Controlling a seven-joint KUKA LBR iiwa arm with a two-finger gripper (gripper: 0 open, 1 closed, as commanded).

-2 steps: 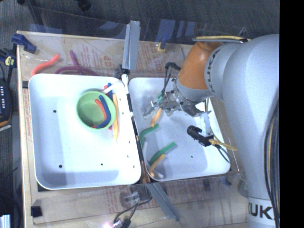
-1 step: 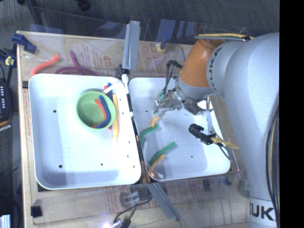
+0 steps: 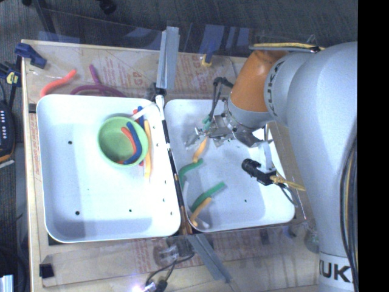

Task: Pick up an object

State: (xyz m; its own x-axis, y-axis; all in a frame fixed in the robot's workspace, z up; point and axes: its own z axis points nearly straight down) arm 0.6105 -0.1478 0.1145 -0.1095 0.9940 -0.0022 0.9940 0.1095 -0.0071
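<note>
**Gripper low in the right bin, next to an orange stick**

I count two white bins on the bench (image 3: 91,62). The arm comes in from the right, and its gripper (image 3: 205,134) stands over the upper left part of the right bin (image 3: 243,215). I cannot tell from this view how far it is open, or whether it has hold of anything.

I count four loose things in the right bin. One orange stick (image 3: 198,151) lies tilted just below the gripper, so close that I cannot say if they touch. Beneath it is the upper green strip (image 3: 189,168), near the left wall. Lower down lies the lower green strip (image 3: 210,193), and just beside this one a yellow-orange stick (image 3: 201,206), near the front wall.

The left bin (image 3: 79,205) holds one green bowl (image 3: 112,142) with one red curved piece (image 3: 129,136) inside it. At least one yellow stick (image 3: 146,157) lies along the right side of the bowl.

Behind the left bin, two more things lie on the bench: one orange curved piece (image 3: 59,83) and one purple curved piece (image 3: 97,90).
</note>
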